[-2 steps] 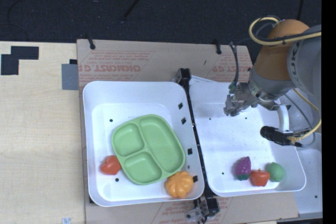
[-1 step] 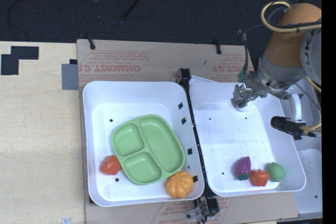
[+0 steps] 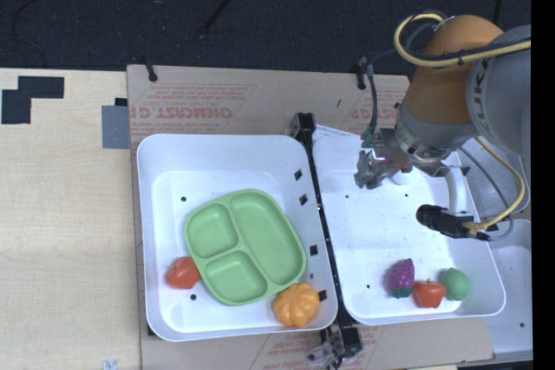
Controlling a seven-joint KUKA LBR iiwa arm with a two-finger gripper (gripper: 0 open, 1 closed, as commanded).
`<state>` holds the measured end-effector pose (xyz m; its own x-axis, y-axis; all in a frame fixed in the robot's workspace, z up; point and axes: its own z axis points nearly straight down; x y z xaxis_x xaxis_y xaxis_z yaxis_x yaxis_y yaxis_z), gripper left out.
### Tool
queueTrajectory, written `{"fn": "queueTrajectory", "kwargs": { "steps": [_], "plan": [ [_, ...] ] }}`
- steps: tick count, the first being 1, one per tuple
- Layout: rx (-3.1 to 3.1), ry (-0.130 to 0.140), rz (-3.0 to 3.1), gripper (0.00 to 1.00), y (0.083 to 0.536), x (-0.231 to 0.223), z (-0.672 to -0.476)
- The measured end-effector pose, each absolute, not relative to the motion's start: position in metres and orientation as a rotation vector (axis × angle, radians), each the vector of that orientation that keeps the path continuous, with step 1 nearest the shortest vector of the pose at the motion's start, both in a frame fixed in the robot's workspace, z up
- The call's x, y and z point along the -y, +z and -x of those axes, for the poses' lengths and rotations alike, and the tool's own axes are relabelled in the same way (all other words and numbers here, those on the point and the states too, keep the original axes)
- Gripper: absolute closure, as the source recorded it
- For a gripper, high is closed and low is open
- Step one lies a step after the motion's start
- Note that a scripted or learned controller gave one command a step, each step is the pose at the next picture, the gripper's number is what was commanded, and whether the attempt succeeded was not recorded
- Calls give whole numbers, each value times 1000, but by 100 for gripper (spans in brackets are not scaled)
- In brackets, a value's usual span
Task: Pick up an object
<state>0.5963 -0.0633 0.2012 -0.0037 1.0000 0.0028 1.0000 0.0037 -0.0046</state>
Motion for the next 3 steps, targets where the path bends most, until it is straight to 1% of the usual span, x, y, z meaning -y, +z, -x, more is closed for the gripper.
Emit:
{"fn": "queueTrajectory", "kwargs": {
  "steps": [1,2,3],
  "plan": [
    [2223,2,2214,100,203,16,-597],
    [2222,4,2213,100,201,-37,-580],
    [2223,3,2214,100,213,-78,-566]
  ]
}}
